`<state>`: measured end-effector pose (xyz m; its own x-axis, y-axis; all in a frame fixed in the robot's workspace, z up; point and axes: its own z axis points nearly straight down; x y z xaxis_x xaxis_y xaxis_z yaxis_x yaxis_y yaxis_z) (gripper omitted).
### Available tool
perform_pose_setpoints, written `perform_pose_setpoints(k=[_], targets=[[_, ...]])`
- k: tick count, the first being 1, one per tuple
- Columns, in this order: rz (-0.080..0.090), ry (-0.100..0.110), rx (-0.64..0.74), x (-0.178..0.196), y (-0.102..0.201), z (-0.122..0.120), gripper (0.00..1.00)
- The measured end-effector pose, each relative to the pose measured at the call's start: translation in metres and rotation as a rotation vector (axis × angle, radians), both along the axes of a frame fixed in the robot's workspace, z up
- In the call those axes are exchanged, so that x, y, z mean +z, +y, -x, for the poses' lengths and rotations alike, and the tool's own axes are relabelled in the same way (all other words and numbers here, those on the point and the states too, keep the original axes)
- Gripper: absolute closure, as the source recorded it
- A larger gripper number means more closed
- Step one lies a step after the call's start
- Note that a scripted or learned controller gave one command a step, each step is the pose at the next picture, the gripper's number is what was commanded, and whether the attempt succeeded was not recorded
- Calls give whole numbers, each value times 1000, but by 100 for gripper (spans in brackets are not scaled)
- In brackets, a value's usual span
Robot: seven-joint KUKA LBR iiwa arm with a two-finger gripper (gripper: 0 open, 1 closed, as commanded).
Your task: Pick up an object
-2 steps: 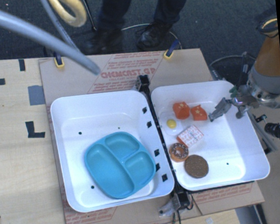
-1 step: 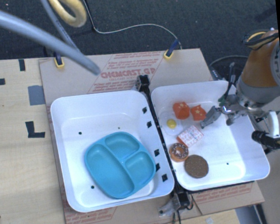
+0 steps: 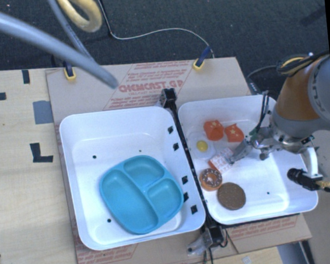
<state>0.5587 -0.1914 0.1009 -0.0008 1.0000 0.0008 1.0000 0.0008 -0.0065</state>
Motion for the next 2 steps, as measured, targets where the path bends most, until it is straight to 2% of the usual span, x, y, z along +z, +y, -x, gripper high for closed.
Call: perform_pose_setpoints(k=[1, 2], targets=[[1, -9, 0, -12, -1, -2, 0], [-3, -17, 2, 2, 2, -5, 100]])
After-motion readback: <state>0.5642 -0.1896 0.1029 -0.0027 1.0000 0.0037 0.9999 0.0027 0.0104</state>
